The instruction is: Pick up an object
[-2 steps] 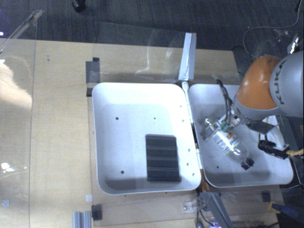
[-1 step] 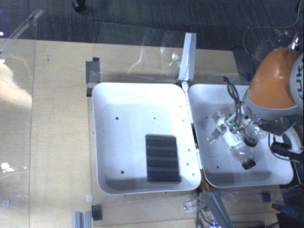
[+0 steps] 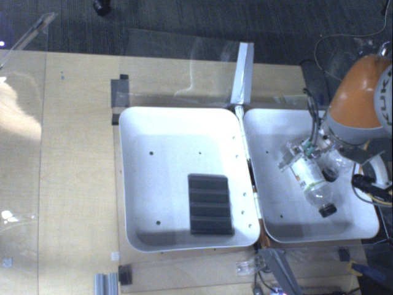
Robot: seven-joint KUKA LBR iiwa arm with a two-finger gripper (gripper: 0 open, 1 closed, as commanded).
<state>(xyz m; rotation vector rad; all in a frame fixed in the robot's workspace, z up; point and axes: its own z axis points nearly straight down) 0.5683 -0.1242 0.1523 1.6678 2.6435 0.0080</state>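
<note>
The gripper point(image 3: 305, 154) hangs over a clear bottle point(image 3: 313, 184); right bin point(image 3: 270, 134).

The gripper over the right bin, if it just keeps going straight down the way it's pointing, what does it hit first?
Most likely the clear plastic bottle lying in the right bin, directly under the gripper. Depth is unclear, so contact can't be judged.

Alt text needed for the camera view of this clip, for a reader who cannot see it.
A grey robot arm with an orange band reaches from the right over the right white bin, its gripper low beside a clear plastic bottle lying in that bin. The left white bin holds a dark ribbed rectangular block near its front edge.
</note>
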